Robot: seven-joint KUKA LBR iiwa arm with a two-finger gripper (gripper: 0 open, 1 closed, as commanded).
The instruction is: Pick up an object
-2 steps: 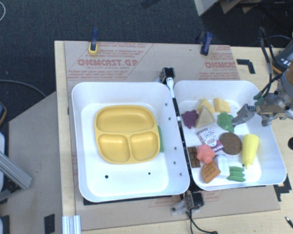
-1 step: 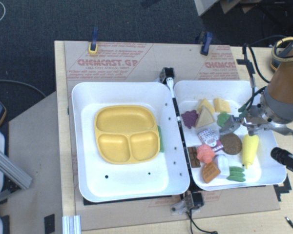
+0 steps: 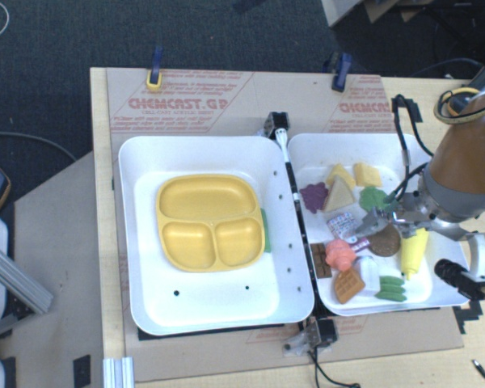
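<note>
Landmark: right-hand shallow white bin [image 3: 307, 148], all the toy food sits in it.

Near edge of that bin: green bean-pod piece [image 3: 391, 289], a brown waffle-like square [image 3: 348, 284] and a dark chocolate-bar piece [image 3: 322, 260] by the bin's left wall. Just behind the waffle: pink lumpy toy [image 3: 339, 255].

Mid-bin: gripper [image 3: 367, 228] hangs low over the clutter, arm coming in from the right. Can't tell how its fingers stand, and nothing is visibly between them. Round brown cookie-like piece [image 3: 384, 242] lies just beside the tip, on the near-right side. Yellow squeeze bottle [image 3: 411, 250] lies right of the cookie, under the wrist.

Further back: green leafy piece [image 3: 373, 197] close behind the tip, purple grape cluster [image 3: 314, 196] toward the left wall, pale cheese wedge [image 3: 339, 192], yellow blocks [image 3: 365, 173] near the far wall.

Left of that bin: second white bin [image 3: 137, 217] holding a yellow three-compartment plastic plate [image 3: 209, 221].
</note>
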